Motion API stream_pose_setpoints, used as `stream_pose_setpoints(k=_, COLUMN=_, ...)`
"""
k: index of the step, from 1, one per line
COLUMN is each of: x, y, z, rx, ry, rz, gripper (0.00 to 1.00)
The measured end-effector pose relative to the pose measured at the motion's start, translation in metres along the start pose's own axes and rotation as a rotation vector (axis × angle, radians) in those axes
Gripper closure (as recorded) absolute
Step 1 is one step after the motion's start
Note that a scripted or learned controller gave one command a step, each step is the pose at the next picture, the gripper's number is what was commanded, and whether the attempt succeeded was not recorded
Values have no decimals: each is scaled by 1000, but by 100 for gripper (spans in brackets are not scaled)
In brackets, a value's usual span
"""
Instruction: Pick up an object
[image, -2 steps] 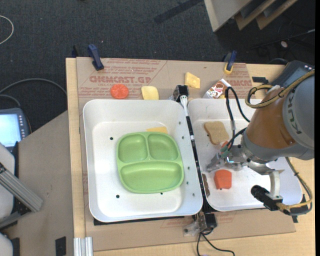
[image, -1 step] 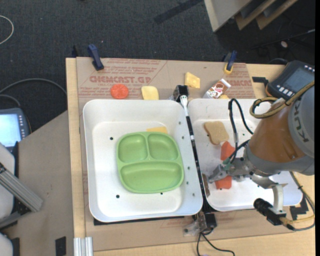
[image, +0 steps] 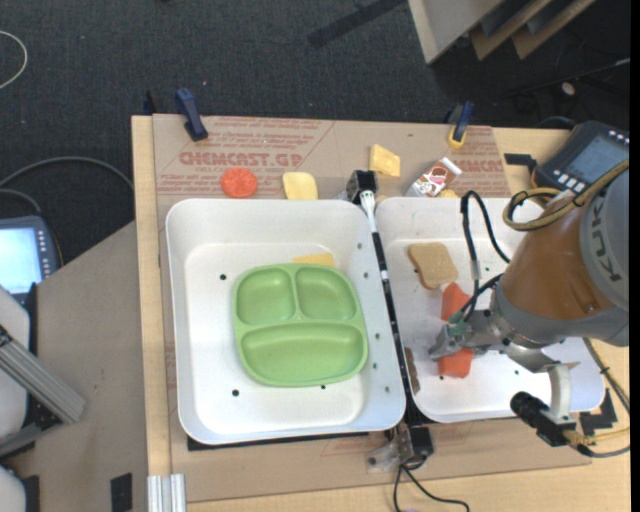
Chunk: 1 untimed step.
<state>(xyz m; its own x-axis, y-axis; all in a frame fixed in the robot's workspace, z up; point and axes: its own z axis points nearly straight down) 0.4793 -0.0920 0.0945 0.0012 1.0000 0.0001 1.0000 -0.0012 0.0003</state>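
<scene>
The jaws (image: 450, 340) hang low in the right bin (image: 480, 400), over an orange block (image: 455, 362). Their state cannot be told. Toast (image: 433, 264) lies nearby.

Even, diffuse overhead light; scene bright. White bins (image: 200, 300) near overexposed, little surface detail. Soft, short shadows under the green tray (image: 298, 325). Dark floor underexposed. Overall mild softness; arm (image: 560, 280) slightly blurred.
</scene>
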Motion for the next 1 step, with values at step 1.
stream_pose_setpoints(k=1, x=100, y=67, z=-96, rx=-15, ry=3, rz=-15, gripper=100)
